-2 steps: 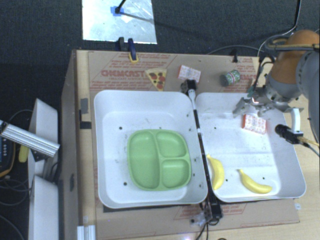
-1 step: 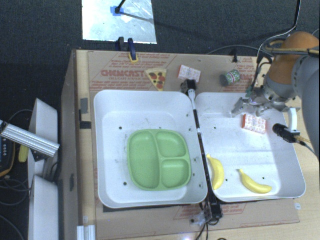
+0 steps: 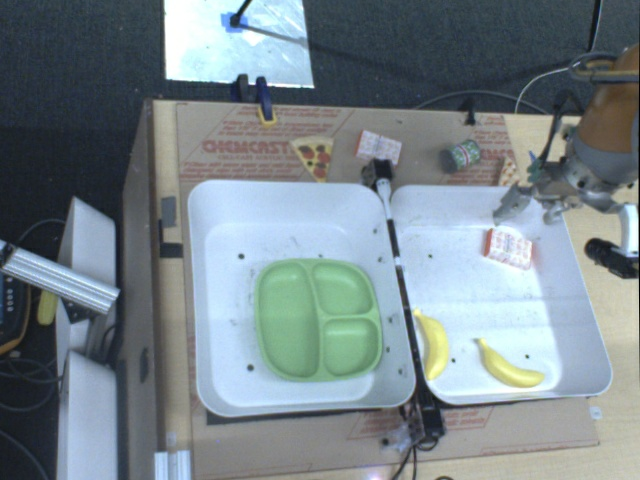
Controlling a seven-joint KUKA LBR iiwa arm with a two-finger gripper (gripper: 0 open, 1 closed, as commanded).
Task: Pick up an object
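Observation:
The right bin (image 3: 570, 298) holds a red and white packet (image 3: 508, 248) near its back, plus two yellow bananas at the front, one (image 3: 432, 344) by the divider and one (image 3: 510, 365) further right. My gripper (image 3: 528, 208) hangs over the bin's back right part, just above and behind the packet. Its fingers are spread open with nothing between them. The grey arm with its orange band (image 3: 610, 118) comes in from the upper right.
A green divided plate (image 3: 318, 318) lies in the left bin (image 3: 225, 228). Behind the bins, on the cardboard, lie a toy pizza slice (image 3: 313, 156), a small packet (image 3: 378, 146) and a green can (image 3: 462, 154). Cables run along the back right.

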